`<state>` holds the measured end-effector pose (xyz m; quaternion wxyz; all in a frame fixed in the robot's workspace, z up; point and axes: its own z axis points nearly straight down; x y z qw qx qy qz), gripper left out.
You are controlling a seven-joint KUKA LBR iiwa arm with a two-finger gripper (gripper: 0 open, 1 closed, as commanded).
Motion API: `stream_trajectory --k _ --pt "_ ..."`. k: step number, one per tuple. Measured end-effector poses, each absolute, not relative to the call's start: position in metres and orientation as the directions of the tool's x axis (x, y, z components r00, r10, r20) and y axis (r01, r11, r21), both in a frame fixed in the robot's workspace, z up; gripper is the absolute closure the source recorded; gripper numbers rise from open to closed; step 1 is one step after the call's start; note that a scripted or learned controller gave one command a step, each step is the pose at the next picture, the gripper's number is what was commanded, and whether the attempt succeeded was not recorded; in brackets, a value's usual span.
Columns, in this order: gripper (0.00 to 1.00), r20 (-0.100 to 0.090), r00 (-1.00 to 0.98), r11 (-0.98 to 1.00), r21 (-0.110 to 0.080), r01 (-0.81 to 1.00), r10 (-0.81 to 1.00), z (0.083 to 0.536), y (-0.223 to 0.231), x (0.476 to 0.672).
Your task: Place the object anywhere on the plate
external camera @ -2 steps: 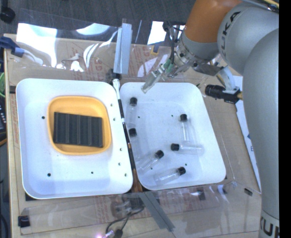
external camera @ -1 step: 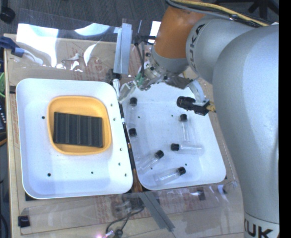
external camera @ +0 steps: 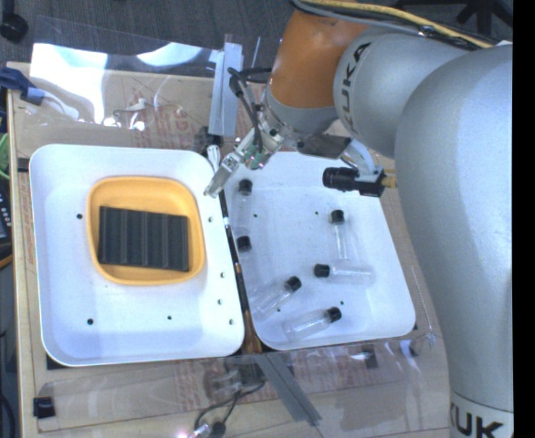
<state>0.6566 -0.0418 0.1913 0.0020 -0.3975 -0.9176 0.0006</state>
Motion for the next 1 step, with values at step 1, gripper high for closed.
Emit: stream_trajectory --k 1 --pt "0.0 0.0 -0.861 0.861 0.0 0.509 0.509 0.2179 0.0272 0.6453"
